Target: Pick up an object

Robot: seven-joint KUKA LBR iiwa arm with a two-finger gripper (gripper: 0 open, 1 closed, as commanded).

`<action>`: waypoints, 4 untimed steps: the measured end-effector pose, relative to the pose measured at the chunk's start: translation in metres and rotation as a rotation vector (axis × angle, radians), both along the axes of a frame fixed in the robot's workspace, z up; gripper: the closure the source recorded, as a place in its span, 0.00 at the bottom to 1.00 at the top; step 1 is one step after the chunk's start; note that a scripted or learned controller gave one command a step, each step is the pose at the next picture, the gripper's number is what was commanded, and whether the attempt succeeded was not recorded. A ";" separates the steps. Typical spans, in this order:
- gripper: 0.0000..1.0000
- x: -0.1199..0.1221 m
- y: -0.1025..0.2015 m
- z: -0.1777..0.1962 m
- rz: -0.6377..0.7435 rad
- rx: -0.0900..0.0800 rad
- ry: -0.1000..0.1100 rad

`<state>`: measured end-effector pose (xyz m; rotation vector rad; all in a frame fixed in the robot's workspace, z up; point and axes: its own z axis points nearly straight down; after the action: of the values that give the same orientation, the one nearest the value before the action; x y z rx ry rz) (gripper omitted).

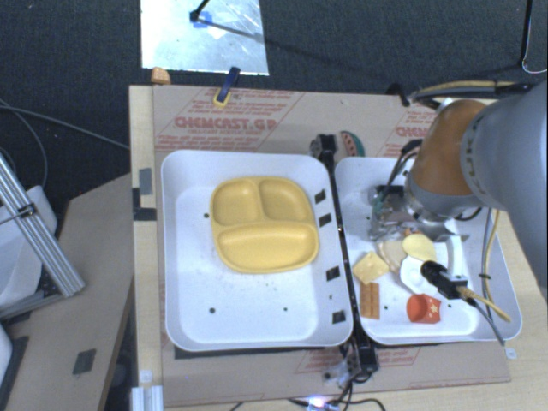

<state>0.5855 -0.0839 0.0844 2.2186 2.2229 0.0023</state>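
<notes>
We see the gripper [387, 221] low in the right bin [505, 302], just above the heaped food toys [402, 264], presumably reaching for one; the yellow tray [261, 225] lies alone in the left bin [184, 255].

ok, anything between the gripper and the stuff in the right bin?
Nothing visible. The gripper is low in the right bin, with the yellow wedge and pale yellow piece just beside it, uncovered.

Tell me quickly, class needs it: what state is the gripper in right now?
Gripper: low in the right bin, above the toy food; whether it is open or shut cannot be told.
</notes>
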 end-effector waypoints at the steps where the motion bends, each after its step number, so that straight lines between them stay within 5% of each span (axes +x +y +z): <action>1: 1.00 -0.006 -0.001 0.000 -0.001 0.000 0.002; 2: 1.00 -0.026 0.000 0.000 -0.001 0.000 0.003; 3: 1.00 -0.057 0.083 0.106 0.011 0.004 -0.007; 4: 1.00 -0.098 0.160 0.099 0.010 0.004 0.004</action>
<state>0.4878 0.0762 0.1838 2.2111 2.2381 0.0020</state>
